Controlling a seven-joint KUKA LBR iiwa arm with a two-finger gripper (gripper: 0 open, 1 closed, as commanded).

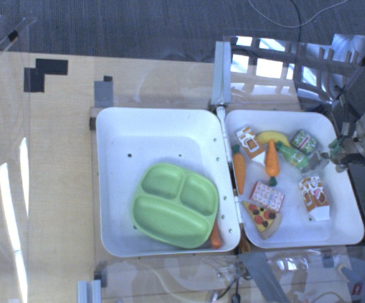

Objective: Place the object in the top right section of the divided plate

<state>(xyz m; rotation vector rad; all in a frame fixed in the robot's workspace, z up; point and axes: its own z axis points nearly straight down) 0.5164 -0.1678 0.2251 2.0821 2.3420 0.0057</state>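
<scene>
One hand (338,151) at right bin's (353,223) edge; its opening cannot be told.

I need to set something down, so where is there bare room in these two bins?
Left bin: bare floor behind and left of the green divided plate. Right bin: crowded with toy food; small bare patches only along its front wall, between the pizza slice and the carton.

One camera hung fixed above the bench (50,169), looking down at a slant from some way off. It took in both white bins (113,188) side by side, with dark floor (138,11) beyond the far edge.
</scene>
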